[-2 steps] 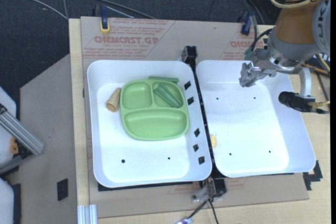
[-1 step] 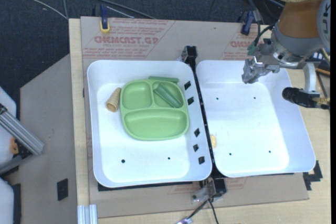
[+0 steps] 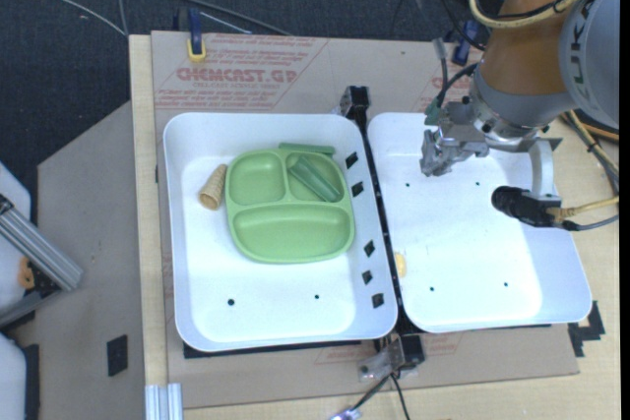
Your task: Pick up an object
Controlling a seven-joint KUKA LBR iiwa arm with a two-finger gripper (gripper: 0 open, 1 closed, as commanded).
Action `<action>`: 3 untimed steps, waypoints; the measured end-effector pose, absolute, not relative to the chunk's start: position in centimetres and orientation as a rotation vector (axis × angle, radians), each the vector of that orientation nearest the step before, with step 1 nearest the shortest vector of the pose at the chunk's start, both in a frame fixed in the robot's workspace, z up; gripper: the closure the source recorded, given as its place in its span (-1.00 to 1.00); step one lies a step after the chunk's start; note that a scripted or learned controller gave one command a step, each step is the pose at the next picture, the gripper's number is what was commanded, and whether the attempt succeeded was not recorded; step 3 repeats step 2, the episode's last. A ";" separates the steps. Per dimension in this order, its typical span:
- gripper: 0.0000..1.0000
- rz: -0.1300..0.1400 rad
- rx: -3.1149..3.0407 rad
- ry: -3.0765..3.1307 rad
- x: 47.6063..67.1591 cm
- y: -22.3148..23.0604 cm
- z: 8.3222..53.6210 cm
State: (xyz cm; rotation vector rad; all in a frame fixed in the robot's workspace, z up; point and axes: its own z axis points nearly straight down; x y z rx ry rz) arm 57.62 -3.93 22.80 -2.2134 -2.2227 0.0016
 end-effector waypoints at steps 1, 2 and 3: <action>1.00 0.002 -2.214 -2.222 56.1 0.4 22.1; 1.00 0.002 -2.213 -2.223 54.3 4.8 21.4; 1.00 0.002 -2.213 -2.223 54.3 4.8 21.4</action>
